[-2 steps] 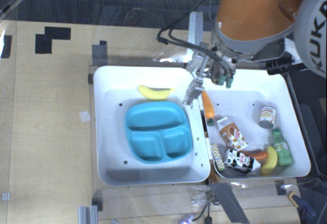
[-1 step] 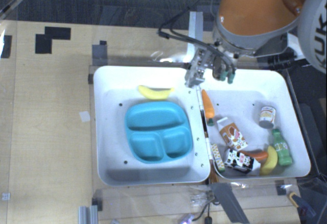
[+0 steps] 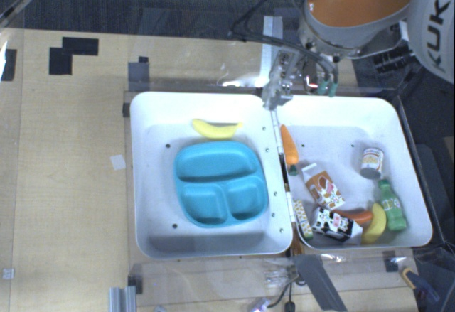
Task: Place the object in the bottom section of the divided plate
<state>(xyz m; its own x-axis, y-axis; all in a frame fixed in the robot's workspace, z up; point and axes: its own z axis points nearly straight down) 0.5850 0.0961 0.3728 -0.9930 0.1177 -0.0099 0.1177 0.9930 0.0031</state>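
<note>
The gripper [image 3: 284,87] hung over the far end of the wall shared by the two bins, with nothing seen in it; whether it was released or clenched could not be told. The task names no object. The orange carrot [image 3: 288,146] was judged the likeliest, lying in the right bin [image 3: 334,108] just beside the shared wall and nearest the gripper. A yellow banana [image 3: 215,128] lay in the left bin [image 3: 153,161] just beyond the blue divided plate [image 3: 221,183].

Step in hand, as judged: the approach to pick. The gripper should descend over the carrot's middle and close across its width, keeping off the wall.

The carrot's long axis ran far to near, roughly along that wall. Which end pointed nearward could not be confirmed
</note>
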